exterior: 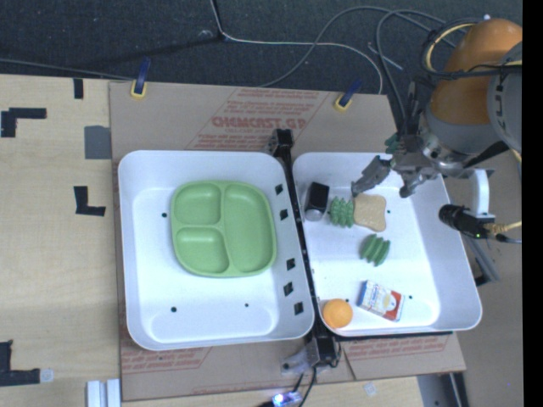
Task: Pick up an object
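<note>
My gripper (389, 181) hangs over the back of the right bin (441, 253) with its two fingers spread open and nothing between them. Just below it lies a tan slice of bread (371, 212). A green ridged toy (341, 212) lies left of the bread, and a small black block (316, 197) sits further left by the bin's wall. A second green piece (374, 249) lies in the bin's middle. An orange ball (338, 313) rests at the front left corner, beside a small red, white and blue carton (379, 300).
The left bin (144, 227) holds a green divided plate (224, 228). A black divider (294, 227) with clips runs between the bins. Cables loop over the dark backdrop behind the bench. The arm's orange band (475, 66) stands at the top right.
</note>
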`<state>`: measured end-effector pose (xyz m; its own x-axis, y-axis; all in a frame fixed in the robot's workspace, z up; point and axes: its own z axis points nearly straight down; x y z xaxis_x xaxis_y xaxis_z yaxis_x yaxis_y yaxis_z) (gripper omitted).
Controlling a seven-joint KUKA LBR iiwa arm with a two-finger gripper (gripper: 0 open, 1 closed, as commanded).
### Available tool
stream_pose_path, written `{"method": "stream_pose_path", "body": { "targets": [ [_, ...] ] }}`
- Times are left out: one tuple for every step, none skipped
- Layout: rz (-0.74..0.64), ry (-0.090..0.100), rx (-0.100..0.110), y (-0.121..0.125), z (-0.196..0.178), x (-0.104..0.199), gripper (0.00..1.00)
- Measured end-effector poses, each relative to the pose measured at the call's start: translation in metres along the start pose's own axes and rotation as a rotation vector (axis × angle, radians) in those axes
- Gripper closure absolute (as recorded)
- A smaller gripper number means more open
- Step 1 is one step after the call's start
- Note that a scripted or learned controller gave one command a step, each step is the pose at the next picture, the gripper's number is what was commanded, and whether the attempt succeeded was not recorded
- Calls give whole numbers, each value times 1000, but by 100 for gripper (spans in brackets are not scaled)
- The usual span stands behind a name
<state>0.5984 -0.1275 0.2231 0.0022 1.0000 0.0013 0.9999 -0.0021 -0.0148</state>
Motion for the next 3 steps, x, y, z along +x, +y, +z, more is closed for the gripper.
{"method": "stream_pose_path", "body": {
  "targets": [
    [-3, -2, -13, 3, -8, 0, 0],
    [-3, -2, -10, 5, 55, -3, 0],
    [-3, -2, -9, 2, 116, -10, 0]
  ]
}}
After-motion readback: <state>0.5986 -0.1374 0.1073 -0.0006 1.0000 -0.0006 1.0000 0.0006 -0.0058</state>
